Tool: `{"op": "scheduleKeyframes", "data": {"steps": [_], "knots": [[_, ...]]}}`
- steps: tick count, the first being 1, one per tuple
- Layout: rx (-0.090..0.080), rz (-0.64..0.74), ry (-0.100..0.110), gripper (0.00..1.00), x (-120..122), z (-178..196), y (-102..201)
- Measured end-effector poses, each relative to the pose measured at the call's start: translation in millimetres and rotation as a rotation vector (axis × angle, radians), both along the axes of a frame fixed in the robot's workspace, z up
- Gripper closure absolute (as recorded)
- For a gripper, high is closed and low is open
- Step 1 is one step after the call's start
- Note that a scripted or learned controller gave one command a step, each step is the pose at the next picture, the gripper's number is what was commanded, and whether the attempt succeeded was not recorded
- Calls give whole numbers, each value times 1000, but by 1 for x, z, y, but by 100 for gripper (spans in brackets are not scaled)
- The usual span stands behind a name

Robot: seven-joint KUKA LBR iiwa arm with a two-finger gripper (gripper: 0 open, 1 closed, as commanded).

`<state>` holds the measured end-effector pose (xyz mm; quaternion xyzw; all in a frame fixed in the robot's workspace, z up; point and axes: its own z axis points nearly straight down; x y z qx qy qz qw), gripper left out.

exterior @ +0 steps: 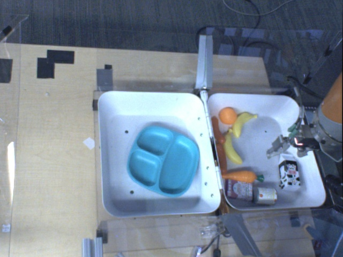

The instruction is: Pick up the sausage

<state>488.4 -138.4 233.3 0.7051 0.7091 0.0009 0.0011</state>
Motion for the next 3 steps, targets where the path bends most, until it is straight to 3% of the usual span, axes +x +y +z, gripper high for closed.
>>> {"op": "scheduleKeyframes", "data": {"steps": [1, 2, 3], "knots": [[-2, 264, -3, 0, 16, -9, -10], [0, 203, -2, 0, 23, -22, 50], [0, 142, 1, 0, 28, -99, 32]]}}
